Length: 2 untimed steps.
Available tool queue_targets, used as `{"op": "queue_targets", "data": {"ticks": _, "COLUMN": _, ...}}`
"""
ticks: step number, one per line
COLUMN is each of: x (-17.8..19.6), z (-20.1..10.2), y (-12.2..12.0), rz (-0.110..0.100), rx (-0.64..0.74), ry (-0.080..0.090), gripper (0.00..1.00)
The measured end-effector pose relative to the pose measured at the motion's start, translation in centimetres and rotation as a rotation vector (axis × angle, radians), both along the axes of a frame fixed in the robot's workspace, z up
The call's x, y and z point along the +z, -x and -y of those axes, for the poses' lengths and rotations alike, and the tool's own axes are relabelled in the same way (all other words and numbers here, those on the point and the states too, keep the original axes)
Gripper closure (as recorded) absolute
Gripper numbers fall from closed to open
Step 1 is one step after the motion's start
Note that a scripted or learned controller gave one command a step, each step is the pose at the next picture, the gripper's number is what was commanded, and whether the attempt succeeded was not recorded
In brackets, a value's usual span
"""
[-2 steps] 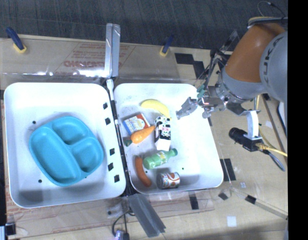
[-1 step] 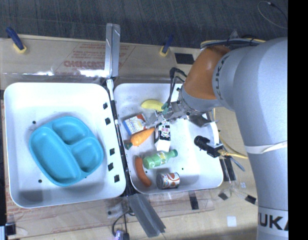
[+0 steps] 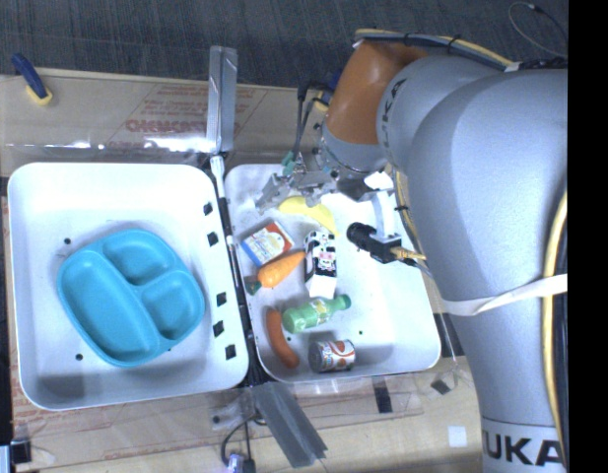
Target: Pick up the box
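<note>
The box (image 3: 264, 243) is small, with a blue, white and orange face, and lies flat in the upper left of the right bin (image 3: 414, 348). My gripper (image 3: 286, 187) hangs over the far end of that bin, a little above and to the right of the box and apart from it. A yellow fruit (image 3: 309, 208) lies just below the gripper. The grey arm with its orange band (image 3: 361, 92) comes in from the right and covers the bin's far right corner.
Around the box lie a carrot (image 3: 281, 269), a black-and-white carton (image 3: 323, 261), a green bottle (image 3: 315, 312), a sausage (image 3: 281, 339) and a can (image 3: 333, 355). The left bin (image 3: 47, 190) holds a blue divided plate (image 3: 131, 294).
</note>
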<state>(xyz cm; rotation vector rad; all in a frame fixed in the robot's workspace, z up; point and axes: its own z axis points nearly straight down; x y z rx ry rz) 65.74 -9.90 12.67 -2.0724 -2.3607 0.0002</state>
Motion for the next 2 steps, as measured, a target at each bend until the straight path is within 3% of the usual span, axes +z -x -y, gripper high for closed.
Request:
{"op": "queue_targets", "data": {"ticks": 1, "x": -3.5, "z": -0.4, "y": 0.4, "rz": -0.004, "rx": -0.185, "ry": -0.001, "gripper": 0.00}}
{"op": "queue_targets", "data": {"ticks": 2, "x": -2.4, "z": -0.6, "y": 0.3, "rz": -0.006, "rx": -0.179, "ry": -0.001, "gripper": 1.00}}
